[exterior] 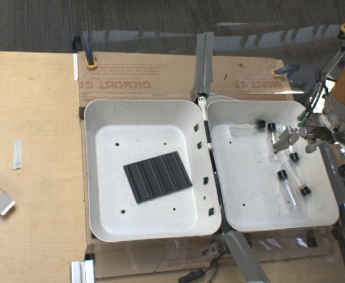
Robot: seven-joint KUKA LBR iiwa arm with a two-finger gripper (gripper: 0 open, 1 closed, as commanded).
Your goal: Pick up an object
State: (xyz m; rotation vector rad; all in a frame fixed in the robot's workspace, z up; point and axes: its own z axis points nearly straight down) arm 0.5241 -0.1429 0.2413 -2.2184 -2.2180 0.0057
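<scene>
- The grey two-finger gripper [285, 140] hangs over the right shallow white plastic bin [243, 214], fingers spread, nothing between them.
- Clear plastic tubes with black caps [290, 187] lie scattered just below it.
- Risk: they look slick and round, so they'd probably roll or squirt out of a pinch.
- The dark ribbed rectangular mat [158, 176] in the left bin looks too flat to grab.

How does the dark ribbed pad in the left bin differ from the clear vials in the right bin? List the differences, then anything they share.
The ribbed pad is dark and opaque; the vials are clear with black caps.
The pad is one flat, broad rectangle; the vials are several slim tubes.
The pad lies alone, far from the gripper; the vials lie scattered near it.
Both rest on a white bin floor, at a slant to the bin walls.
</scene>
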